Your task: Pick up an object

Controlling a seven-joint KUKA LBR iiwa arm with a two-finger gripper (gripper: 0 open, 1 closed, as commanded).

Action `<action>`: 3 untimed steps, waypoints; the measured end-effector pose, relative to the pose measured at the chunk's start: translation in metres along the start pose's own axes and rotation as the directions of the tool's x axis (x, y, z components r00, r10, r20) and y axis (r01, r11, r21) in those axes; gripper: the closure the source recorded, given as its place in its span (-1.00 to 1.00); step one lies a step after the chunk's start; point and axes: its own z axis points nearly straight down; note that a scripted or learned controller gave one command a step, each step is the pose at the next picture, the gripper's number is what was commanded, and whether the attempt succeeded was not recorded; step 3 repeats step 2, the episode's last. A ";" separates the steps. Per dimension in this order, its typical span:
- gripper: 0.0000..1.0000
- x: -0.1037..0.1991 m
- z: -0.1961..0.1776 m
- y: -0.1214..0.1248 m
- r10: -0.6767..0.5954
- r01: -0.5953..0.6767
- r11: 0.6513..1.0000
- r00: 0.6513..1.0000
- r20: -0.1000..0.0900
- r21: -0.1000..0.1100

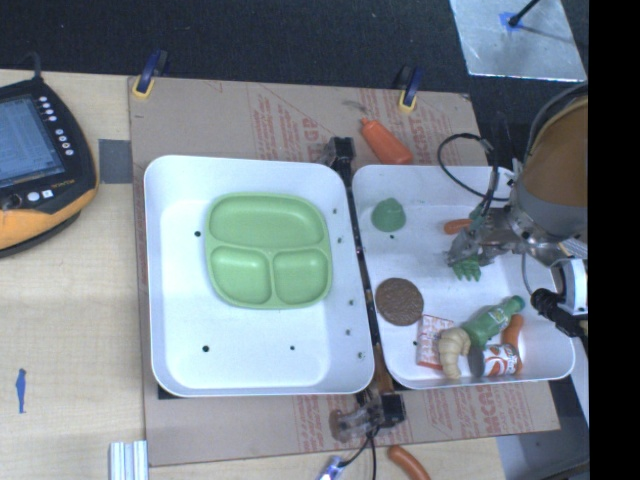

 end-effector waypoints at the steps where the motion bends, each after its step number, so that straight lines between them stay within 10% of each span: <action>1: 1.00 0.044 0.008 0.027 -0.002 0.002 1.000 1.000 0.002 0.000; 2: 1.00 0.091 -0.088 0.004 -0.001 0.001 1.000 1.000 0.001 0.000; 3: 1.00 0.091 -0.088 0.004 -0.001 0.001 1.000 1.000 0.001 0.000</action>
